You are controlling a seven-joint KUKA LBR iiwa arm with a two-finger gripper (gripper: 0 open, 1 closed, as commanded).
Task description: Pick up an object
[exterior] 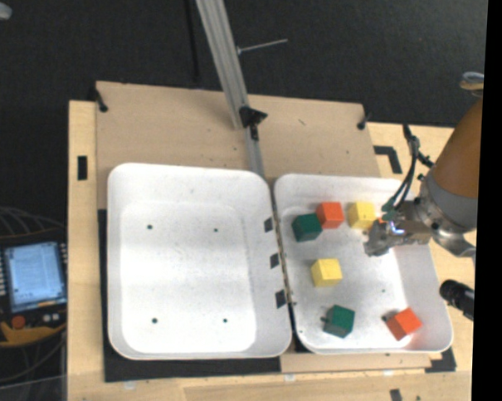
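Nearest the camera, the wooden bench [196, 118] fills most of the scene, with a dark floor behind it and a thin metal pole [228, 66] slanting up from its back edge. On the bench sit two shallow white bins side by side. Taking up the left half, the left bin [127, 190] has only a few small dark dots on its floor. Beside it, the right bin [422, 278] holds six small blocks. From the right edge the robot arm [461, 176] reaches in, its orange band above a grey wrist, and the gripper [380, 240] hangs over the upper right part of the right bin, just right of the yellow block at the back; whether its fingers are spread or pressed together cannot be told at this angle, and no block is seen between them. At the far left, off the bench, a handheld screen [32, 277] glows pale blue. Among the blocks, a green block [306, 227] sits at the back left, touching or just beside an orange block [331, 214], with a yellow block [361, 214] next in that row. Another yellow block [326, 272] lies near the bin's middle, a second green block [340, 321] near the front, and a second orange block [403, 323] in the front right corner.
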